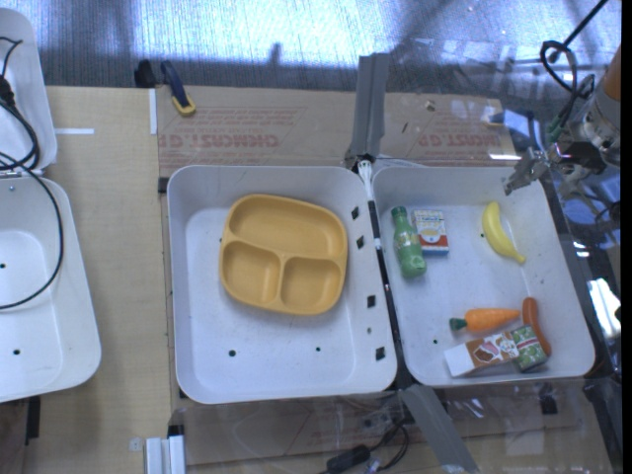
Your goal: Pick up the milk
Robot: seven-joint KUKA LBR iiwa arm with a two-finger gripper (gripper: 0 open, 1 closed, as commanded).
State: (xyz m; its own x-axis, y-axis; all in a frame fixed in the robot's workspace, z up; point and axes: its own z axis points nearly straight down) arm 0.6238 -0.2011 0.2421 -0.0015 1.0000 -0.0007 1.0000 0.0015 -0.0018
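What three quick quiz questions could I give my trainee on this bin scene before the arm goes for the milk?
1. True or false: the yellow tray sits in the right bin.
2. Which lies nearest the milk carton: A banana, B carrot, C green bottle?
3. At which corner of the right bin is the gripper?

Key: 1 false, it sits in the left bin. 2 B. 3 The far right corner, away from the milk carton.

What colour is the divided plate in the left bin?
Yellow-orange; the divided plate shows plainly in the camera view.
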